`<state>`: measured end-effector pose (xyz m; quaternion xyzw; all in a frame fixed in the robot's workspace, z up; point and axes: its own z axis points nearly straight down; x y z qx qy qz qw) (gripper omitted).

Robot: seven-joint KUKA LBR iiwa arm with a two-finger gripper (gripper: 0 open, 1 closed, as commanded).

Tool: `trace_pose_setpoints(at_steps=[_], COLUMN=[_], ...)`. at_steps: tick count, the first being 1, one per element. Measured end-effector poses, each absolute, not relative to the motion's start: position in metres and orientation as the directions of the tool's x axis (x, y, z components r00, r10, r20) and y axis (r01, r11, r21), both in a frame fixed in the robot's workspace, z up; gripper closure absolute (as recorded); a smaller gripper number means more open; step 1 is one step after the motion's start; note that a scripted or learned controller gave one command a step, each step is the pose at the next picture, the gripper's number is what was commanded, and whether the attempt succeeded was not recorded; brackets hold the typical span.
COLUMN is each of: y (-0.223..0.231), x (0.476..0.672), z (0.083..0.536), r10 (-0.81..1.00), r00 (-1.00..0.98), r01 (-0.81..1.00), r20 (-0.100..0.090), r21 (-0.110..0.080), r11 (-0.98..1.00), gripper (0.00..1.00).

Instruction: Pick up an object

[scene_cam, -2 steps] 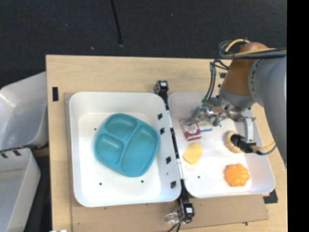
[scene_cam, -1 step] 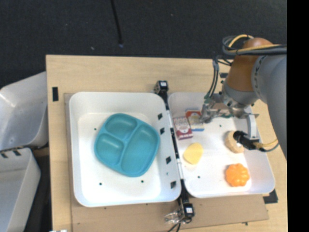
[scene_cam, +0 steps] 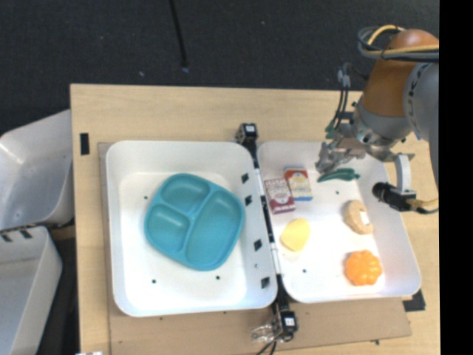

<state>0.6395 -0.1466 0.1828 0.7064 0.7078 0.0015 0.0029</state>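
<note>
Camera view: hand (scene_cam: pixel 334 158) hangs over the far part of the right bin (scene_cam: pixel 392 272), arm coming in from the right with the orange band above the wrist. Can't tell whether the hand is spread or pressed together; nothing visibly pinched.

Closest candidate is a small green object (scene_cam: pixel 340 174), just below the hand on the bin floor, touching or nearly touching it — can't tell which. It is thin and elongated, long axis roughly left-right with a slight tilt, right end reaching a little past the hand.

Around it:
- Red-and-white box (scene_cam: pixel 298 183) just left of and below the hand, long axis running toward the near edge.
- Second small box (scene_cam: pixel 278 195), darker red, touching or just beside the first, further left, close to the divider between bins.
- Yellow object (scene_cam: pixel 295 235) well below the hand, left of it.
- Beige rounded object (scene_cam: pixel 358 217) below and slightly right of the hand.
- Orange lumpy object (scene_cam: pixel 363 267) furthest from the hand, near the bin's near-right corner.

Left bin (scene_cam: pixel 118 272) carries a blue divided plate (scene_cam: pixel 194 221), well apart to the hand's left. Both bins sit on the wooden table (scene_cam: pixel 89 117).

Nothing lies over the green object except the hand itself; boxes sit near but apart from it.
</note>
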Motion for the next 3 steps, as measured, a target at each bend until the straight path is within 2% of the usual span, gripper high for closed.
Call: trace_pose_setpoints(at_steps=[1,2,3], y=[-0.148,-0.149,-0.104], x=[0.641,0.641,0.623], z=[0.237,0.253,0.241], r10=[1.000,1.000,1.000], r00=[-0.003,-0.005,-0.004], r01=[1.000,1.000,1.000], r20=[-0.002,-0.001,-0.001], r21=[0.007,0.003,-0.001], r11=[0.003,0.005,0.004], gripper=[1.00,1.00,1.00])
